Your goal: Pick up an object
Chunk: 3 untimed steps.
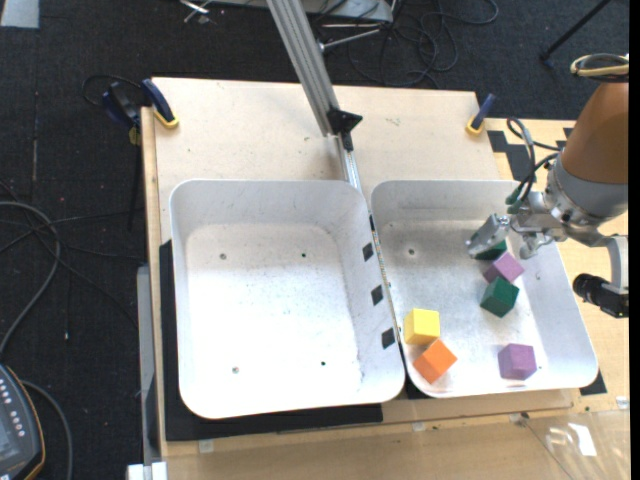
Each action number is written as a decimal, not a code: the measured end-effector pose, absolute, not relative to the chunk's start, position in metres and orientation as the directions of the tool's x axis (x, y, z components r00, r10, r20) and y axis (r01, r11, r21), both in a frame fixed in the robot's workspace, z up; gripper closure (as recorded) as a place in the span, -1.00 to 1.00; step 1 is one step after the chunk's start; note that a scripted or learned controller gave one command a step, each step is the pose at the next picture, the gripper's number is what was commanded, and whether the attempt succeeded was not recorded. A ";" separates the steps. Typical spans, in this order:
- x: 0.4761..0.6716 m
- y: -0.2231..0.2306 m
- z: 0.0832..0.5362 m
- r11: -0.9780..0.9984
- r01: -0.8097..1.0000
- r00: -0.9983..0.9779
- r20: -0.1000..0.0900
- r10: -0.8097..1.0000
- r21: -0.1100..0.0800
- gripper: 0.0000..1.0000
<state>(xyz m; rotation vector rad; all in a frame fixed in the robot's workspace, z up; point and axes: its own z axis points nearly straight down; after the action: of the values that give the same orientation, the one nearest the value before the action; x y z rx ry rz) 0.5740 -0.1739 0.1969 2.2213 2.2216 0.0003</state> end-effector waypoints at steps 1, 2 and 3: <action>0.536 -0.210 0.094 -0.004 1.000 0.004 -0.001 1.000 0.000 -1.00; 0.538 -0.209 0.106 -0.001 1.000 0.001 -0.001 1.000 0.003 1.00; 0.589 -0.118 0.140 0.011 1.000 -0.011 0.003 1.000 0.004 1.00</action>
<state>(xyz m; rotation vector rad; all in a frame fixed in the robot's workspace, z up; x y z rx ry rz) 0.5892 -0.1178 0.1400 2.2088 2.2330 0.0089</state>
